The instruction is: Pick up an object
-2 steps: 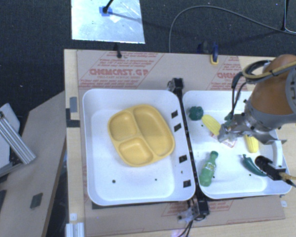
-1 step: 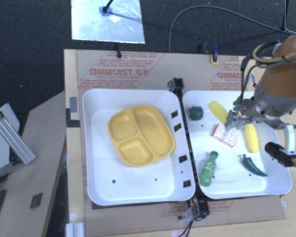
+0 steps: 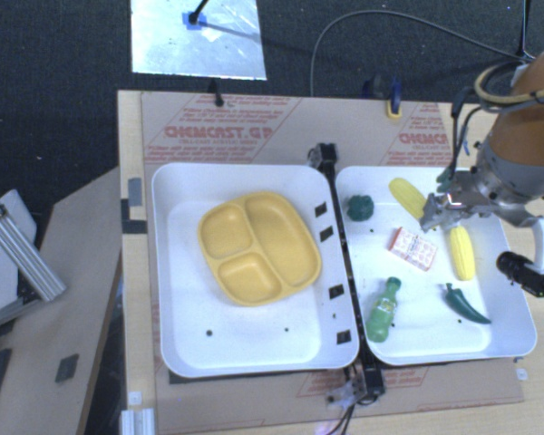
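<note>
While the gripper [image 3: 440,203] is hanging low over the right bin [image 3: 517,333], the step in hand looks like the approach — nothing is showing between its parts, and I cannot tell whether it is released or clenched from this slant. No object is looking picked yet.

Candidates are all sitting around it: one yellow corn cob [image 3: 406,195] is lying just to the camera-left of the gripper, nearly under it; a second yellow corn cob [image 3: 461,253] is lying just below it; a red-and-white carton [image 3: 412,248] is sitting just below-left; a dark green broccoli piece [image 3: 360,207] is resting further left near the bin divider; a green bottle [image 3: 383,309] and a green pepper [image 3: 465,304] are lying well below, toward the bin's near edge. Far left, in the other bin [image 3: 177,333], a yellow divided plate [image 3: 257,246] is sitting.

Next move, as I'm judging it — dropping straight onto the nearest cob and closing across its narrow width.

Writing: the board on the tabletop [image 3: 254,125] is reading "CHEMCAST GP" in red; the carton print is too small to read.
</note>
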Controlling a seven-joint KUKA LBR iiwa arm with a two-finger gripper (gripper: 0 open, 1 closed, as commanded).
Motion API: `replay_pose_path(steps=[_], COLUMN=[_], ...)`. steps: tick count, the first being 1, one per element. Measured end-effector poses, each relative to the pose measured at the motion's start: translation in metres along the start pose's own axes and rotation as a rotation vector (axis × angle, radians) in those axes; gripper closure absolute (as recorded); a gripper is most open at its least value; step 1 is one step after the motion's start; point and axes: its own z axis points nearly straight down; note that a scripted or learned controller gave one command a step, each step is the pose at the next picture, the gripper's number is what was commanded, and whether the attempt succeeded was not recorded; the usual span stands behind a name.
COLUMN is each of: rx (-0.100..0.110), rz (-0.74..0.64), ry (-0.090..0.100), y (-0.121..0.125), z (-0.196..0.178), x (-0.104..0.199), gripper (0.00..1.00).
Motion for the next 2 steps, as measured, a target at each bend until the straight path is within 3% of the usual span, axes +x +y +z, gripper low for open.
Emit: replay_pose_path(steps=[2], rx=[0.001], rz=[-0.006], ry=[0.003], y=[0.034], z=[-0.011], x=[0.102], gripper=[1.0])
